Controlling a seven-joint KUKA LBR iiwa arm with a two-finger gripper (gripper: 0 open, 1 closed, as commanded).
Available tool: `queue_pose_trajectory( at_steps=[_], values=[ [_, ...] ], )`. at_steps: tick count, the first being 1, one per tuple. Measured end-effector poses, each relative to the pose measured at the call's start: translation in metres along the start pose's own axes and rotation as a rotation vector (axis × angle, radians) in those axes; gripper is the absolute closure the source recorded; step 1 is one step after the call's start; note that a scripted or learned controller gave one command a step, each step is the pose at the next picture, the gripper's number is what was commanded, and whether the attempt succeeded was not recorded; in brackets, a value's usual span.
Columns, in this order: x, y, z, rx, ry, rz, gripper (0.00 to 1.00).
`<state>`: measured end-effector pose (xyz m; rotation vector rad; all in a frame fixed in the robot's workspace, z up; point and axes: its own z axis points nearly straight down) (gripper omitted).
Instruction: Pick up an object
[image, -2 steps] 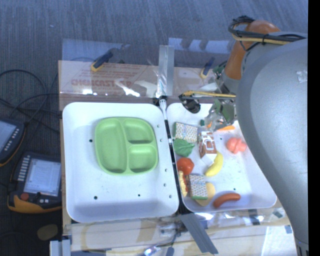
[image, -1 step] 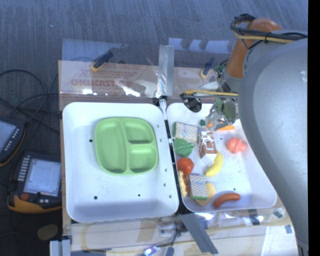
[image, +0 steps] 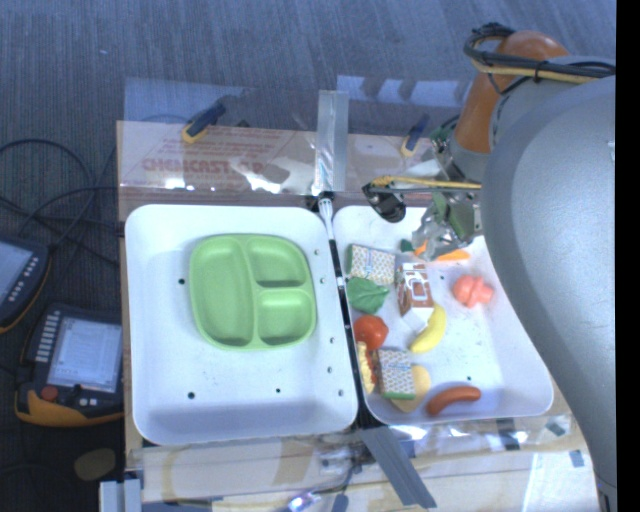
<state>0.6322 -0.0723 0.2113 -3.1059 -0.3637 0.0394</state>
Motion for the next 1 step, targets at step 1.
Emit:
queue_pose_trajectory(
  at_steps=[1],
  values=[
    [-0.0007,-0.0003,-0.0073,0.003,-0.005,-0.006,1.00]
  ],
)
